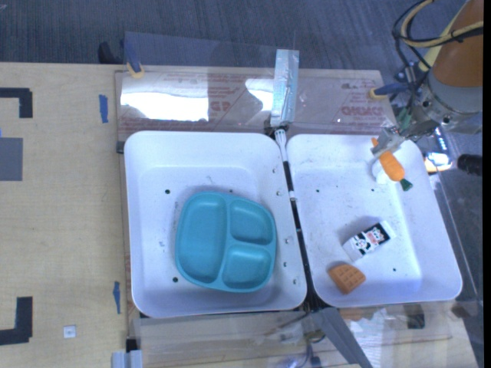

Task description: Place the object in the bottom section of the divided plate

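On the bench (pixel 54 205) you have two white bins. The left bin (pixel 146 152) carries the divided plate (pixel 201 236), and the right bin (pixel 337 159) carries three small things. The arm (pixel 460 67) comes in at the far right, and its gripper (pixel 390 138) hangs over the far right corner of the right bin, just above a toy carrot (pixel 393 167). I judge the carrot to be the object of the task, because the gripper is at it. It is in the right bin, well apart from the plate.

From this view I cannot tell whether the gripper is open or closed, or whether it has the carrot at all. This is your first risk: the arm may lift with nothing in it.

The carrot lies close to the bin wall. That wall may block one side of the grasp, or push the carrot away along it.

The way to the plate goes over the ridge between the bins. A weak hold on a round, tapered thing may let it slip there.

The plate has one large section at the left and two smaller ones at the right. The nearer small one is probably the target, and a release too far out puts the carrot in the wrong section.

A black and white carton (pixel 367 240) and an orange waffle (pixel 346 277) lie nearer in the right bin. A low sweep may hit them.
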You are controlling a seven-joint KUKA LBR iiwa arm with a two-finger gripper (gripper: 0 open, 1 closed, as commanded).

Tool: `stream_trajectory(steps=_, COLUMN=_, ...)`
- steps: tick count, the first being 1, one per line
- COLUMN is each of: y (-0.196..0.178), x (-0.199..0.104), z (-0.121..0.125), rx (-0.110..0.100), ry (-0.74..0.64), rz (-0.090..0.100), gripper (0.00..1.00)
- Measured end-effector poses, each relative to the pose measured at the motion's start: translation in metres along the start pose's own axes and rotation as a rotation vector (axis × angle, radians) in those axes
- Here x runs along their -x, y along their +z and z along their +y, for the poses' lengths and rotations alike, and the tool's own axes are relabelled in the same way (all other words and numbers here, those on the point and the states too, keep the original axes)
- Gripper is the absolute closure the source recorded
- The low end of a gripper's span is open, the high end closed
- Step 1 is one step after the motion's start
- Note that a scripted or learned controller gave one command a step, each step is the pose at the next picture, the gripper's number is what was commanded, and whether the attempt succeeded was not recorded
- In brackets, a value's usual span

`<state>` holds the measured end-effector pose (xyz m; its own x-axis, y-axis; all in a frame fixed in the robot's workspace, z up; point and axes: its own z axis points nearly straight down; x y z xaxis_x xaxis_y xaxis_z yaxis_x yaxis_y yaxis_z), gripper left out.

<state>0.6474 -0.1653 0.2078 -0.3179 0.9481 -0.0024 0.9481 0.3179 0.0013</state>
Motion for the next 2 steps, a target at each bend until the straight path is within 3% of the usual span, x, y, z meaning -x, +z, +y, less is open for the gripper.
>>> stream_trajectory(steps=1, y=-0.026, x=-0.076, z=0.013, rx=0.002, ry=-0.030, rz=0.003, gripper=1.00)
stream_trajectory(steps=2, y=0.022, x=-0.154, z=0.022, rx=-0.005, ry=0.093, rz=0.005, gripper=1.00)
